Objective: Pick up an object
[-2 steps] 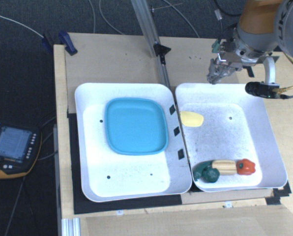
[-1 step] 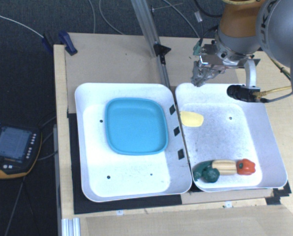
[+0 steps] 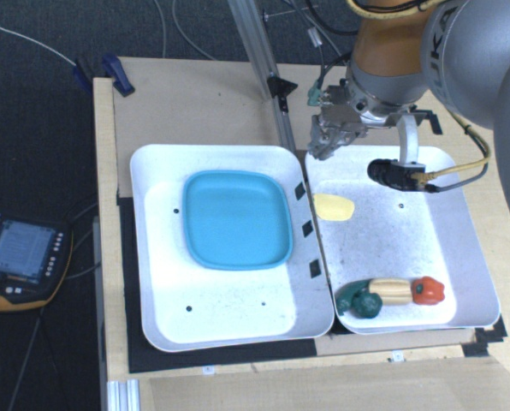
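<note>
Fingers [image 3: 322, 144] closed, grey metal, tapering tip

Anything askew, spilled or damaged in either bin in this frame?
Nothing stands out. The blue plate lies flat in the left bin. In the right bin, a yellow piece sits near the divider, and a green item, a tan piece and a red item cluster at the near edge.

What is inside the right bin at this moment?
The right bin holds a pale yellow piece near its left wall and, along the near edge, a green item, a tan piece and a red one. The arm covers its far corner.
</note>
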`<state>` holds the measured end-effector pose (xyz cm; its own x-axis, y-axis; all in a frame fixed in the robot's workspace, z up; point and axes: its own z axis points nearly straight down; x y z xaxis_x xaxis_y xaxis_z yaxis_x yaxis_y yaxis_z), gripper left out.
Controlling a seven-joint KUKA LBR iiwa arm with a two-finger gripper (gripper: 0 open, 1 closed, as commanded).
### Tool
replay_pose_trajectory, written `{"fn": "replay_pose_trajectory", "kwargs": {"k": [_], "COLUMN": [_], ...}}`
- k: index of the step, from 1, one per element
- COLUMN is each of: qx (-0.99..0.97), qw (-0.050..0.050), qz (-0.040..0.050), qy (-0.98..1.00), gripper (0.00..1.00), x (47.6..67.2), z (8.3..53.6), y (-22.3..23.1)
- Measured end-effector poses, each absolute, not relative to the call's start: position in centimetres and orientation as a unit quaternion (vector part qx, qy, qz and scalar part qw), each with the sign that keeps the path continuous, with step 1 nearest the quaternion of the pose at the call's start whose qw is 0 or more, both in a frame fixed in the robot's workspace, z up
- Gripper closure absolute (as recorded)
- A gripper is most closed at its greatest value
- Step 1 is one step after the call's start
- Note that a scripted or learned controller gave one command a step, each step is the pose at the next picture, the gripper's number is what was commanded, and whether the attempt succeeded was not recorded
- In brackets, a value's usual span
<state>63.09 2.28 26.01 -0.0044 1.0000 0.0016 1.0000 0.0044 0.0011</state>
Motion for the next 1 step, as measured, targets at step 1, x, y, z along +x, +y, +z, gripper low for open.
{"fn": "replay_pose_trajectory", "kwargs": {"k": [1], "qx": [-0.705], "qw": [0.000], "qz": [-0.0007], "qy": [-0.709], "gripper": [1.00], "x": [61.33], "z": [26.21], "y": [7.22]}}
